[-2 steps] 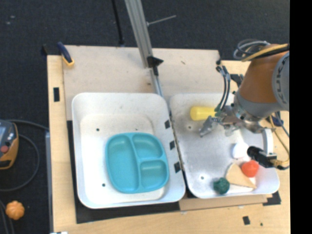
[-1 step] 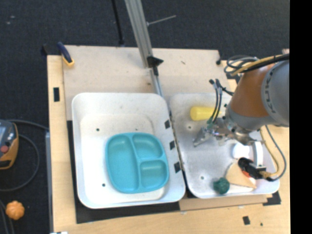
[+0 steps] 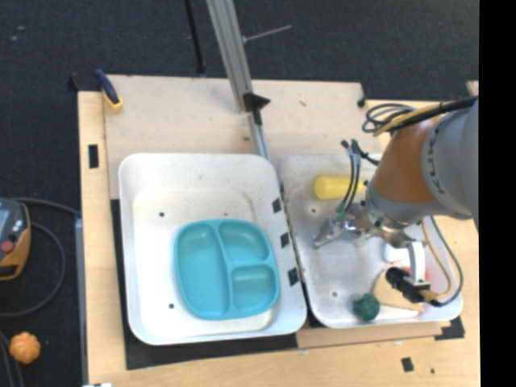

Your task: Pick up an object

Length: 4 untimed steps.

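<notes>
Pale wooden counter (image 3: pixel 169 111) is carrying two shallow bins side by side. The left white plastic bin (image 3: pixel 153 184) is holding a turquoise plastic plate with three compartments (image 3: pixel 227 268), which is lying flat in the near right part of that bin. The right white plastic bin (image 3: pixel 326 293) is holding the loose objects. A short yellow cylinder (image 3: pixel 329 187) is lying on its side toward the far end, and a small dark green rounded lump (image 3: pixel 365 306) is sitting near the front rim. These two are lying well apart. The grey arm with its orange band (image 3: pixel 411 172) is reaching in from the right and hanging over the middle of the right bin. The metal hand (image 3: pixel 329 234) is hovering low over bare bin floor, between the two objects and nearer to the yellow cylinder. How far open the hand is cannot be told from this slant. A silver aluminium post (image 3: pixel 234 51) is rising from the far edge of the counter, and a blue-handled tool with a yellow tip (image 3: pixel 107 89) is lying at the far left corner. Off the counter, a small orange ball (image 3: pixel 24 347) is resting on the dark floor at lower left
</notes>
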Each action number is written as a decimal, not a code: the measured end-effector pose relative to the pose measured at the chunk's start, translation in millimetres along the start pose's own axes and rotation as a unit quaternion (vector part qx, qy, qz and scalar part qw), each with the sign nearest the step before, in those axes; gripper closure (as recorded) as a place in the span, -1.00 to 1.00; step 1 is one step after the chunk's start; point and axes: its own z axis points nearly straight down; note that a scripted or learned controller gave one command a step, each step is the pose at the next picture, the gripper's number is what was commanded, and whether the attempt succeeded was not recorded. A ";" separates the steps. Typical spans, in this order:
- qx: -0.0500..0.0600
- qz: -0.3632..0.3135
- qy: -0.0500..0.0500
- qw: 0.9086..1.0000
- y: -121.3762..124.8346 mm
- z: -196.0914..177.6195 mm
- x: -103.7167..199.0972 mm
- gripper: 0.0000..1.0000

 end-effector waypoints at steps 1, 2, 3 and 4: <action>-0.002 0.002 0.000 1.000 1.7 -13.2 -0.9 1.00; -0.003 0.001 -0.001 1.000 3.2 -76.5 -8.3 1.00; -0.003 0.002 -0.001 1.000 -1.4 -135.6 -17.1 1.00; -0.004 -0.003 -0.001 1.000 0.5 -188.6 -8.3 1.00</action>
